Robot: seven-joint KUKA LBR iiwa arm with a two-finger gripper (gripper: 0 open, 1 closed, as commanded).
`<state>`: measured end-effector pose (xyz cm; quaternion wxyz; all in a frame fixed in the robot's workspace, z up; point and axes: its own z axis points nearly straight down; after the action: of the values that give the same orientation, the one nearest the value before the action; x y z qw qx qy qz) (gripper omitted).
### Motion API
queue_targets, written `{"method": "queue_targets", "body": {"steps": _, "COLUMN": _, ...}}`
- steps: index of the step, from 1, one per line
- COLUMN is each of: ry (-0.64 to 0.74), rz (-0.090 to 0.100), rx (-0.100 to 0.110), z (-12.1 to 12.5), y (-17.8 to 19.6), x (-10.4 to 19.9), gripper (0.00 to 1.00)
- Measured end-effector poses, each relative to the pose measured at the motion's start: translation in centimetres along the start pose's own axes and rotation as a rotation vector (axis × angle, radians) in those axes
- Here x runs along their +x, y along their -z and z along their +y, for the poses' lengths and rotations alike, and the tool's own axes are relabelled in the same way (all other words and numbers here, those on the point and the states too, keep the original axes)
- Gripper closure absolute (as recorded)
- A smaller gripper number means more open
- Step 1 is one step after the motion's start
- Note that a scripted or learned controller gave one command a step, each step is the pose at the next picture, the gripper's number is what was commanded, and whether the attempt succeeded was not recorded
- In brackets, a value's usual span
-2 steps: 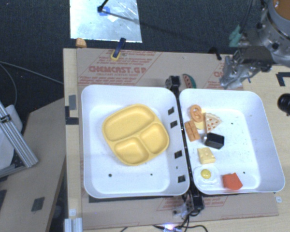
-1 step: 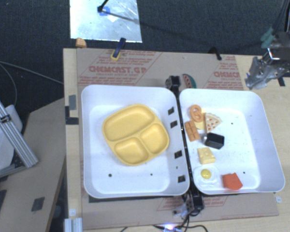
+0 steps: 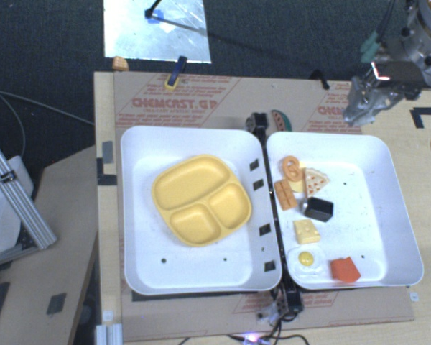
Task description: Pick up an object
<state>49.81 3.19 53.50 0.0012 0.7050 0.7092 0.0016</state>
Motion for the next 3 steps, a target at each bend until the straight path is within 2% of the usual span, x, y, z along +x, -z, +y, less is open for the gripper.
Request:
{"method": "queue_targets", "body": {"steps": 1, "ry": -0.002, "rz": 0.000, "rx": 0.001, "z": -1.2, "y": -0.6, "x": 0.1, "gripper": 1.00}}
{"method": "queue_targets", "body": {"steps": 2, "ry": 0.000, "rz": 0.001, "rx": 0.001, "z": -1.2, "y": -1.0, "x": 2.7, "gripper": 1.00}}
{"method": "queue_targets", "body": {"steps": 3, "ry": -0.006, "rz": 0.000, "rx": 0.000, "z": -1.1, "y": 0.0, "x": 1.9, "gripper": 1.00}}
